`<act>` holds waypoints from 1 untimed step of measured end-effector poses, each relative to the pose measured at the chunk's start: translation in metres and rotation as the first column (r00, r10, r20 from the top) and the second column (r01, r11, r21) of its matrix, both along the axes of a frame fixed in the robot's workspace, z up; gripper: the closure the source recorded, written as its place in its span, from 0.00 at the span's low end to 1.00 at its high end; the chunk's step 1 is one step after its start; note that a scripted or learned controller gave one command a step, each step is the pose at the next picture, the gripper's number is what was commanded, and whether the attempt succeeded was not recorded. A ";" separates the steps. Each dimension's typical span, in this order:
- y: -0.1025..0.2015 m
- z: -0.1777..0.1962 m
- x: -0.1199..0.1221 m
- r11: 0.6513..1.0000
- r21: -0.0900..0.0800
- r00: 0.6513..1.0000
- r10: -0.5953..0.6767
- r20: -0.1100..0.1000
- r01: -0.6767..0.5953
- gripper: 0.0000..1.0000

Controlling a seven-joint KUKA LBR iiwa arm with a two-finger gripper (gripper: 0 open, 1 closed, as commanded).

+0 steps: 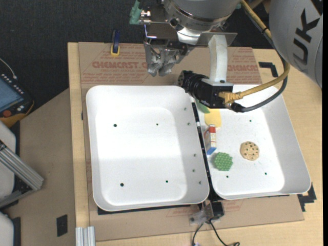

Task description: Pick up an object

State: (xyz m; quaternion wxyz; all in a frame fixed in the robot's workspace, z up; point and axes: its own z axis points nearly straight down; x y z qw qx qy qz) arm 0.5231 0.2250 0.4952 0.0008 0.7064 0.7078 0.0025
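A: Reading from the left, what do we see?

B: First the left bin (138, 147), its white floor bare apart from small dark dots, lying below and to the left of the fingers (163, 65). The fingers hang over the cardboard sheet (102, 65) on the bench, just beyond the bins' far rims, with nothing between them; whether they stand open or closed we cannot tell.

A: And to the right?

B: In the right bin (271, 152), below and right of the fingers, we find a yellow block (213, 118), a small red-and-white item (211, 136), a green knobbly ball (223, 161) and a round cookie (249, 150).
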 end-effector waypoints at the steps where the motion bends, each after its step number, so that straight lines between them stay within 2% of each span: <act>1: -0.001 -0.004 0.005 1.000 -0.002 1.000 -0.002 -0.004 0.002 1.00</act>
